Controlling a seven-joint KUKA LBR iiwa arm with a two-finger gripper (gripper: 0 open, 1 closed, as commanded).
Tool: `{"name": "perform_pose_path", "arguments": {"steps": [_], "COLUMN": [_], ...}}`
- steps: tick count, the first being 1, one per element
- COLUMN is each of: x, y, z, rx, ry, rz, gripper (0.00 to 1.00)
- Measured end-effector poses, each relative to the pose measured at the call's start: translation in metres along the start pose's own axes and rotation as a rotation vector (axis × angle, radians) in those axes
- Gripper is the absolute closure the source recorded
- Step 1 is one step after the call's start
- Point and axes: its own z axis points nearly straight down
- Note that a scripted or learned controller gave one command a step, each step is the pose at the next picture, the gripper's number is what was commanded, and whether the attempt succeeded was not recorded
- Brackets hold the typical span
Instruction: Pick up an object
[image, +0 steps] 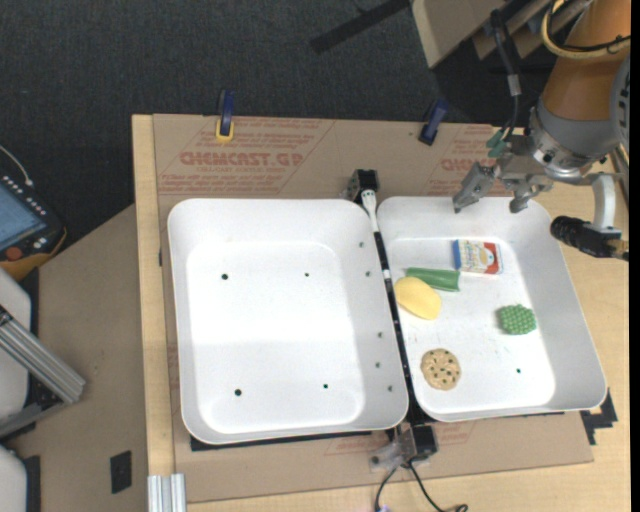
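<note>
Above the far rim of the right bin (575, 300) you see the gripper (492, 198), its 2 fingers spread wide with nothing between them. Its grey wrist and orange band rise toward the upper right of that bin. Take the right bin as your landmark: 5 things lie on its floor. Nearest the gripper, toward the bin's far side, is a small white packet (477, 257) with blue and red print. Just left of it, a green pod (434, 278) lies touching a yellow lemon-shaped piece (417, 298). Toward the bin's right wall sits a green knobbly ball (516, 319). A round cookie (440, 368) rests near the front rim. Left of the right bin, touching along 1 edge, sits the left bin (190, 320).
</note>
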Motion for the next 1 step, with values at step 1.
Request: {"name": "perform_pose_path", "arguments": {"steps": [1], "x": [0.0001], "y": [0.0008], "z": [-0.0112], "rx": [-0.004], "ry": [-0.001], "rz": [-0.001], "gripper": [1.00]}}
